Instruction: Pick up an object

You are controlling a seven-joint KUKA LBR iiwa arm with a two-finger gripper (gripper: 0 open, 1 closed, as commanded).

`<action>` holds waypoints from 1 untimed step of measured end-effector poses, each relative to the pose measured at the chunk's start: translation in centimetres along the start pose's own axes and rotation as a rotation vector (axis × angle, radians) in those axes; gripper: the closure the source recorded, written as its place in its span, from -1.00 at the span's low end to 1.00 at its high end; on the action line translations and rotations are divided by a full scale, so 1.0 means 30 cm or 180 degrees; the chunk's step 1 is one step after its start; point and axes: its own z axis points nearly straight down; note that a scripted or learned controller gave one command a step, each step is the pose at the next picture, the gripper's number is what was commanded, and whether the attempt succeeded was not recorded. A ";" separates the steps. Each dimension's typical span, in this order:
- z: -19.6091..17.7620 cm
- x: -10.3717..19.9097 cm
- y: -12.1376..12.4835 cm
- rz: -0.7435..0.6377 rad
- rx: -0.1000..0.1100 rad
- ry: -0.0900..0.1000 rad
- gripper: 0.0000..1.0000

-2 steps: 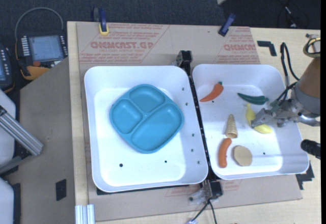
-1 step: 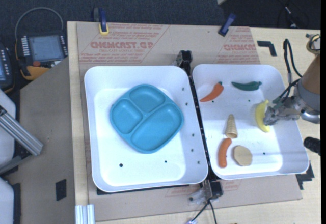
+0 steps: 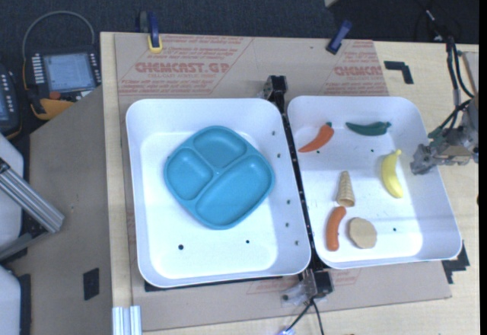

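The tool (image 3: pixel 423 159) sits at the right rim of the right bin (image 3: pixel 441 246), holding nothing; whether it is open or closed cannot be told. Step in hand: approach. Nearest item is the banana (image 3: pixel 391 173), just left of the tool, long axis roughly vertical in view. The next move likely calls for crossing over it and descending.

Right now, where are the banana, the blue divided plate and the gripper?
banana (image 3: pixel 391 173): camera view, middle of its yellow body.
blue divided plate (image 3: pixel 219 186): camera view, ridge between its compartments.
gripper (image 3: pixel 420 164): camera view, at its tip over the right bin's right rim.
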 end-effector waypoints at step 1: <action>-0.188 0.030 0.020 -0.0006 -0.0004 0.0001 1.00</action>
